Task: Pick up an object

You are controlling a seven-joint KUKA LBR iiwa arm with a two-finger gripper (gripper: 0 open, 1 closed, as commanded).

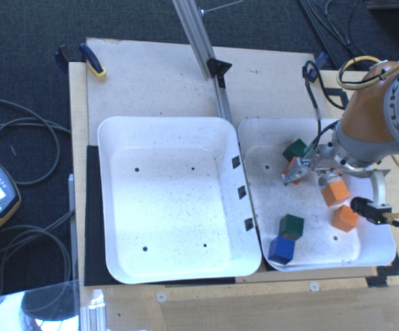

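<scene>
The right bin [255, 143] holds several blocks. A dark green block [296, 148] lies near its back. Just in front of it my gripper [296, 174] hangs low over the bin floor, reaching in from the right. A small orange-red piece [291, 164] shows right against the gripper's tip, and I cannot tell whether it is held. Two orange blocks [335, 193] [345, 218] lie to the right under the arm. A second green block [291, 225] and a blue block [281, 249] sit near the front edge.
The left bin [165, 198] stands beside the right one, with black clips along the shared wall. A slanted metal pole [199, 40] crosses the bench behind the bins. Cables trail at the back right, and a black-and-yellow fitting [369, 211] sticks out by the arm.
</scene>
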